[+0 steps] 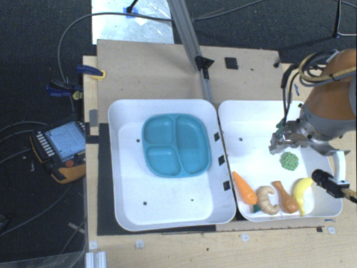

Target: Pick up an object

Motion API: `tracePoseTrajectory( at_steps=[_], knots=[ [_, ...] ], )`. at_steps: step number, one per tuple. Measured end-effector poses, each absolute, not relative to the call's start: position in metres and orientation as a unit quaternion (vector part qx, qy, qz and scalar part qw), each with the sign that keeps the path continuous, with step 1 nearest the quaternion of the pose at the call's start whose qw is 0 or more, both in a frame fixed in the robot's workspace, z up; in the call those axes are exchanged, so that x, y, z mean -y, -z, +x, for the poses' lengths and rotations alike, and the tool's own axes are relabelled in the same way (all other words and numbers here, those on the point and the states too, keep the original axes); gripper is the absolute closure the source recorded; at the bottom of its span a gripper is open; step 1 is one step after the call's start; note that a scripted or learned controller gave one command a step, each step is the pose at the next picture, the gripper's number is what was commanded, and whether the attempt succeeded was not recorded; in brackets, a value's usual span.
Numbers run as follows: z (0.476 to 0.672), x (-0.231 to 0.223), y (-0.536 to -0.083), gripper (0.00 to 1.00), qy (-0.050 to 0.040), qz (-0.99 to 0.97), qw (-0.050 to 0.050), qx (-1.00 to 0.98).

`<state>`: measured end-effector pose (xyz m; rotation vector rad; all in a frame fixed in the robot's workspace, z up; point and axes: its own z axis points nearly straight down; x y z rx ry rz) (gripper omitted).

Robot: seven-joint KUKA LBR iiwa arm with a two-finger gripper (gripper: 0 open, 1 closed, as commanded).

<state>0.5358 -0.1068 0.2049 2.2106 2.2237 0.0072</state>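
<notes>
Arm: the grey arm with its orange band reaches in from the right, over the right bin point(245, 116).

Gripper: the gripper point(281, 141) hangs over the middle of the right bin's right half, just above the toy food.

Fingers: too dark and small against the wrist to call; I cannot tell whether they are apart or together, and nothing shows between them.

Nearest thing: the green ball point(289, 161), round and knobbly, sits just below and slightly right of the gripper in the view. No long axis to worry about.

Others in reach: along the near wall lie a carrot point(244, 187), a tan curled piece point(266, 199), a drumstick point(284, 197) and a banana point(302, 192), packed close, some touching.

Left bin: a blue divided plate point(176, 145) on the white floor, well apart from the action.

The key relation: the ball is the closest pick, a short shift toward the near wall and then down.

Risk: my call, a round ball can roll off a slightly off-centre close.
</notes>
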Motion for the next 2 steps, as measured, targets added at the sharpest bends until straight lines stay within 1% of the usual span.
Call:
tracePoseTrajectory(
  at_steps=[1,2],
  knots=[
    [0.537,0.107,-0.253,1.0,-0.0021,0.705,0.003,-0.709],
    [0.553,0.066,-0.243,1.0,-0.0012,0.704,0.001,-0.71]
  ],
)
